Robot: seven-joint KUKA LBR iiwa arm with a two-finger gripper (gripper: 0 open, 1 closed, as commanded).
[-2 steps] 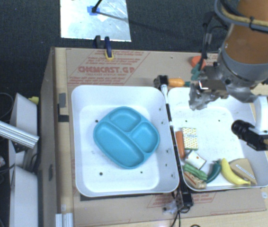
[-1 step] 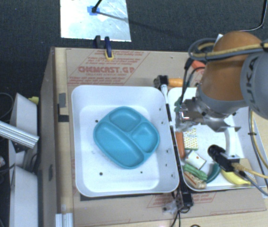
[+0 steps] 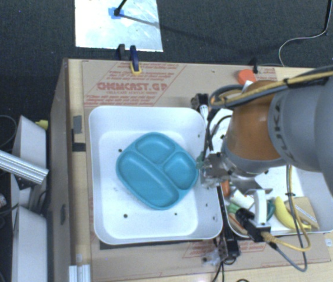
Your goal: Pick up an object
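A blue divided plate [image 3: 155,170] lies in the left white bin [image 3: 109,219], tilted diagonally. My gripper [image 3: 209,170] hangs over the wall between the two bins, right beside the plate's right edge. The grey arm with its orange band [image 3: 252,128] covers most of the right bin [image 3: 326,217]. Below the wrist in that bin I see a yellow banana [image 3: 283,211], a white and green bottle [image 3: 261,204] and a small red piece [image 3: 226,187]. The wrist body hides what is directly under the gripper.
Cables loop around the wrist, and a yellow one [image 3: 290,245] trails past the right bin's front edge. A cardboard sheet [image 3: 132,86] lies behind the bins. A metal bar [image 3: 13,162] and white boxes stand off the bench to the left.
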